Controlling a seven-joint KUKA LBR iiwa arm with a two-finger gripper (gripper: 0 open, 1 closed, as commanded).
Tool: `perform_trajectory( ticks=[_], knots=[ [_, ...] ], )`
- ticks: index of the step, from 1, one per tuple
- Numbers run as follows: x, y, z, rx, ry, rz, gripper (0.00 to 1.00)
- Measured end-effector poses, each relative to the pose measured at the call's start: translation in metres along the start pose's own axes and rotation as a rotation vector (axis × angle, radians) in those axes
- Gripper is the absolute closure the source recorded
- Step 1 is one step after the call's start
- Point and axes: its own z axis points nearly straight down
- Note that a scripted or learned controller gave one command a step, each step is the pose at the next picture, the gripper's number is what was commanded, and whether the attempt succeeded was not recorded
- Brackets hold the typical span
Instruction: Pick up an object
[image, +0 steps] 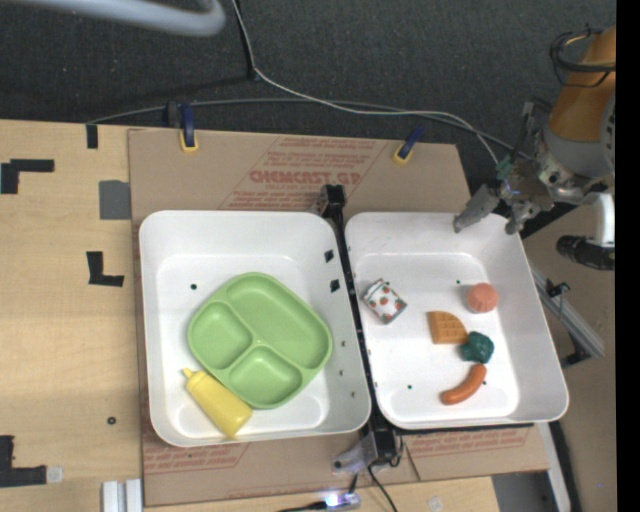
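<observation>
The right bin (400, 232) holds several small items: a red-and-white packet (383, 300), an orange waffle piece (447, 326), a pink ball (483, 296), a dark green lump (478, 347) and an orange-red sausage (463, 385). My gripper (492, 212) hangs over the bin's far right corner, above and apart from all of them. Its two fingers are spread, one finger (472, 212) to the left and the other by the rim, with nothing between them.
The left bin (160, 250) carries a green divided plate (260, 340) and a yellow bottle (217, 403) at its near left corner. A black divider clip (333, 199) sits where the bins meet. Cables run across the cardboard behind the bins.
</observation>
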Motion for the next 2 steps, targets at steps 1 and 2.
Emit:
perform_trajectory(
  ticks=[1,2],
  knots=[
    [0.001,0.003,-0.01,-0.014,-0.003,-0.004,0.0],
    [-0.002,0.001,0.055,-0.008,-0.003,-0.004,0.0]
  ],
)
